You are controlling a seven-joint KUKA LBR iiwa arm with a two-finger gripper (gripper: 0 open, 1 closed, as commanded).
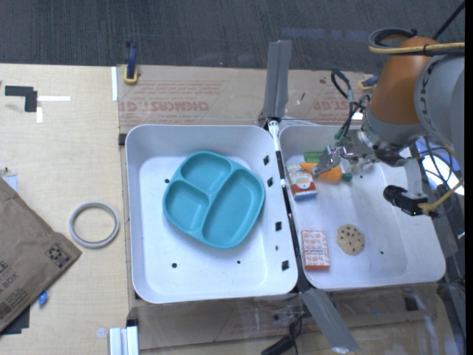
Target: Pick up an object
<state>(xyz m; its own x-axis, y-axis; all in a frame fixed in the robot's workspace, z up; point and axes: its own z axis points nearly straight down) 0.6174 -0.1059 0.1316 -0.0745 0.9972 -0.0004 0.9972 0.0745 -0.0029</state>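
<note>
My gripper point(338, 157) is low over the back left part of the right bin point(414, 268), with the grey arm and its orange band rising behind it to the right. Right under the gripper's tip lies a small orange item point(330, 174), with a green piece point(312, 155) just to its left. I cannot make out whether the orange item is held or only touched. A small white and orange carton point(301, 182) lies left of it. Nearer the front lie a red packet point(315, 248) and a round cookie point(351, 239).
The left bin point(148, 272) holds a teal divided plate point(214, 198). A roll of tape point(94, 223) and a cardboard box point(26, 261) lie on the bench at the left. Black cables hang by the arm at the right bin's far side.
</note>
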